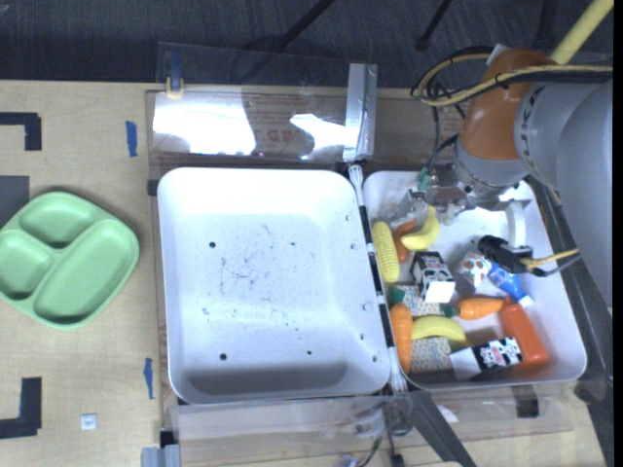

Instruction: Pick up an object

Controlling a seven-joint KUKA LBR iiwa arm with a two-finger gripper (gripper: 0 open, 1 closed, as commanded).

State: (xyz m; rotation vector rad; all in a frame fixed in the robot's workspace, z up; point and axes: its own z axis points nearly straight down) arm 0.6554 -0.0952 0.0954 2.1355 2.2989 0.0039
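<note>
One camera fixed above the bench [78,358] looks down at a slant on both white bins [263,261], arm [545,125] entering from the right.

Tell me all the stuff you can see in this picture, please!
bin: 1, white, middle of the bench, speckled floor
second bin: 1, white, on the right, full of toys
corn cob: 1, yellow, left edge of the right bin
bananas: 2, yellow, one beside the corn, one lower down
carrots: 2, orange, one mid-bin, one by the left wall
orange bottle: 1, orange, lower right of the bin
cow-print toy: 1, black and white, bin's front
divided plate: 1, green, far left on the bench
clear panel: 1, shiny, behind the left bin
arm: 1, grey with orange band, top right
gripper: 1, metal, over the right bin's back
</note>
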